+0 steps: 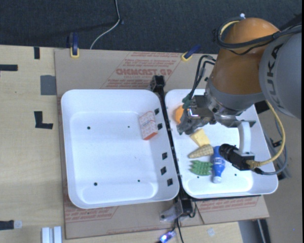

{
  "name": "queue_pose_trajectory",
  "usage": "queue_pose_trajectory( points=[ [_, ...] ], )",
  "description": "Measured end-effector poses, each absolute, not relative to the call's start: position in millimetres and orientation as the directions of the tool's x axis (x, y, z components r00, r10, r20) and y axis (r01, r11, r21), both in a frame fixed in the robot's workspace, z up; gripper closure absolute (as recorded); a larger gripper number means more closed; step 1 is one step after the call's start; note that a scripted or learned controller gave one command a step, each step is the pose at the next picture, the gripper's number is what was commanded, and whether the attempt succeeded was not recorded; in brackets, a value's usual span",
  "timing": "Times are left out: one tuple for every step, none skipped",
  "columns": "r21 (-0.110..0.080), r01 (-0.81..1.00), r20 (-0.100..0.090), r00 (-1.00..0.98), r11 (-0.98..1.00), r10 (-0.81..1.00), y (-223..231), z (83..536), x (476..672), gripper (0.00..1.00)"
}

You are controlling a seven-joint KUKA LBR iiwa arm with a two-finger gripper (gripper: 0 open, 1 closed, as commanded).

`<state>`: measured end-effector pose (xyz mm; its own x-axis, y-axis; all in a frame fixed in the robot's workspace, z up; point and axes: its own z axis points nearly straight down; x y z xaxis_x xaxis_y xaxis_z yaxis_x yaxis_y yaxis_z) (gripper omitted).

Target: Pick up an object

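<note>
We see the objects grouped in the right shallow white bin: an orange rounded piece at its left wall, a yellow wedge, a ridged tan cone, a green leafy piece and a blue-and-white tube. The gripper hangs just beside the orange piece; we cannot tell its state. The left white bin holds a small red-and-white carton. Both bins rest on brown cardboard over a pale wooden bench.
</note>
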<state>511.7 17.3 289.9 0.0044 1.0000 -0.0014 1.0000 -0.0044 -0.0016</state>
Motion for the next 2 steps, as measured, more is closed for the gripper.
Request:
queue_pose_trajectory(
  points=[
    [0.007,1.0,0.003,-0.01,0.01,1.0,84.6,373.3,509.0,1.0],
    [-0.005,1.0,-0.001,0.001,-0.001,1.0,51.6,355.5,482.3,1.0]
  ],
)
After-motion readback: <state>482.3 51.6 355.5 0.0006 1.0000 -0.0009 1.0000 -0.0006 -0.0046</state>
